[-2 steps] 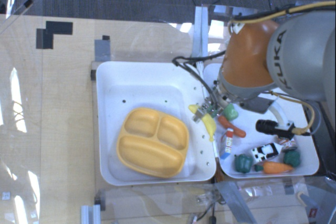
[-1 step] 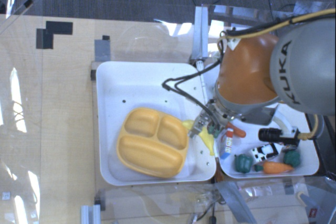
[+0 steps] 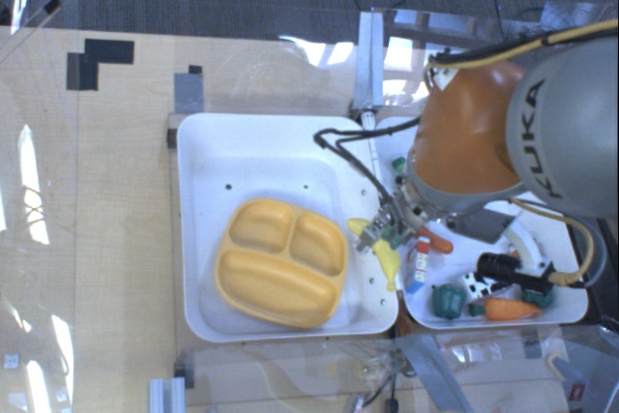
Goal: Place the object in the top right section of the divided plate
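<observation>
A yellow divided plate [image 3: 280, 263] lies in the left bin [image 3: 251, 145], with two small sections on its far side and one long section nearer the front. My gripper [image 3: 373, 234] hangs just right of the plate, over the left bin's right edge. A yellow banana-shaped toy [image 3: 389, 264] sits between its fingers, one end poking out toward the plate and the other pointing down toward the bin's front. The plate's top right section [image 3: 319, 242] lies a short way left of the gripper, with nothing in it.
The right bin [image 3: 571, 309] holds several small toys: an orange carrot [image 3: 508, 309], a green piece [image 3: 447, 302], a red-orange piece [image 3: 437, 245] and a blue-and-white piece [image 3: 417, 268]. The arm's orange band [image 3: 464, 135] and cables hang over that bin.
</observation>
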{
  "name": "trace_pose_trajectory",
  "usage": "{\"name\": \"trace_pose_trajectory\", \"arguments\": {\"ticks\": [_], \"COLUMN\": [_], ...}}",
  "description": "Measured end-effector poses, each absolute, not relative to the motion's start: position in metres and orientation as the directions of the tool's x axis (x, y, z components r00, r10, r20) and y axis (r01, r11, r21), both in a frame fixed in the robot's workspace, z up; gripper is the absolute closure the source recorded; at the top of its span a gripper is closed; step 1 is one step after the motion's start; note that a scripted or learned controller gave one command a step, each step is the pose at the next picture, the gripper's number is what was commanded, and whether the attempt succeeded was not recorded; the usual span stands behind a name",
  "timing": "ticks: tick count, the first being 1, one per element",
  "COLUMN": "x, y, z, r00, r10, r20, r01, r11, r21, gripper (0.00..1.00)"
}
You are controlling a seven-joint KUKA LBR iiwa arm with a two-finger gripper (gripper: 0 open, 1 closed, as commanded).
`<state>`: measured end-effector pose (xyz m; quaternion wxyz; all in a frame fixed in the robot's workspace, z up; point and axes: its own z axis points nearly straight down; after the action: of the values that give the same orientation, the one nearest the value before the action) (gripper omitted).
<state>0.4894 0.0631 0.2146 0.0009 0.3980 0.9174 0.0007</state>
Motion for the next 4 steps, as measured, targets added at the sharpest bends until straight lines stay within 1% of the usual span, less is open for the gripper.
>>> {"name": "trace_pose_trajectory", "arguments": {"ticks": [1, 2, 3, 4], "x": [0.488, 0.499, 0.534, 0.51], "y": [0.111, 0.087, 0.133, 0.067], "z": [0.182, 0.183, 0.199, 0.266], "r00": [-0.721, -0.999, -0.992, -0.968], "r10": [0.693, -0.039, -0.125, -0.253], "r20": [0.001, -0.005, -0.005, -0.008], "r01": [0.693, -0.039, -0.125, -0.253], "r11": [0.721, 0.999, 0.992, 0.968], "r21": [-0.001, 0.002, 0.003, 0.0], "gripper": [1.0, 1.0, 1.0, 1.0]}}
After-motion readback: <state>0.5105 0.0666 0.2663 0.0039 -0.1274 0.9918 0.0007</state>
